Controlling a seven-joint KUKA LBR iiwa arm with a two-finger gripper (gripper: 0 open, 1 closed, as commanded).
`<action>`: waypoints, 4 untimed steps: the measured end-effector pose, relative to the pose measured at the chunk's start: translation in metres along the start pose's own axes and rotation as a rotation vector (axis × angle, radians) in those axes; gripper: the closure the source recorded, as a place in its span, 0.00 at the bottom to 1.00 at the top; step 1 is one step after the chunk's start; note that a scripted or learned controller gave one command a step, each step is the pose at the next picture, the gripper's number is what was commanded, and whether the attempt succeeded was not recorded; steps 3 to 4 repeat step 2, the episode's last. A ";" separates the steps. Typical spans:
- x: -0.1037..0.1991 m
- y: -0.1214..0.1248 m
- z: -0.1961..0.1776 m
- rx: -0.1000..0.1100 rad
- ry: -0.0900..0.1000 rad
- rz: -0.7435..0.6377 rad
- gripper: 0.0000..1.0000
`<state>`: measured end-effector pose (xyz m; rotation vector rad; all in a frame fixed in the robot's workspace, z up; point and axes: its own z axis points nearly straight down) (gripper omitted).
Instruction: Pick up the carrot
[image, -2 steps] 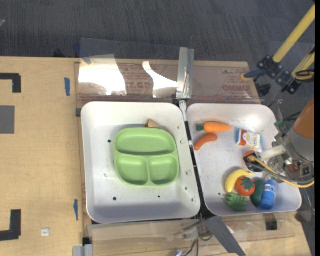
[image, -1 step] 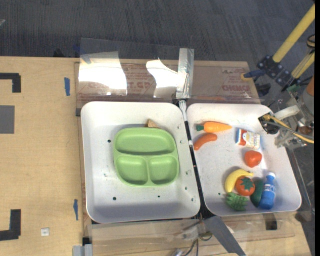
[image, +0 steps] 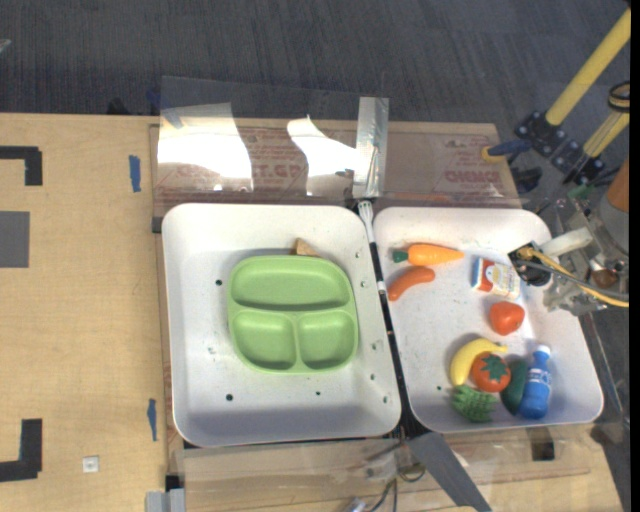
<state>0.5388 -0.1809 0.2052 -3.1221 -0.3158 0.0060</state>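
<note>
Camera view, right bin (image: 585, 405): carrot (image: 433, 254) lay on its side near the far-left corner, green top toward the divider; sausage (image: 410, 283) just beside it on the near side. Carton (image: 497, 277), tomato (image: 507, 317) well apart. Best approach: descend over the carrot's middle, closing across its width, clear of the sausage. Hand (image: 560, 268) sat at the bin's right rim, holding nothing; its opening could not be told.
</note>
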 end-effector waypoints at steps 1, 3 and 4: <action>0.070 0.020 0.006 -0.002 0.001 -0.004 1.00; 0.062 -0.021 0.016 0.001 0.000 -0.021 1.00; 0.062 -0.021 0.016 0.001 0.000 -0.021 1.00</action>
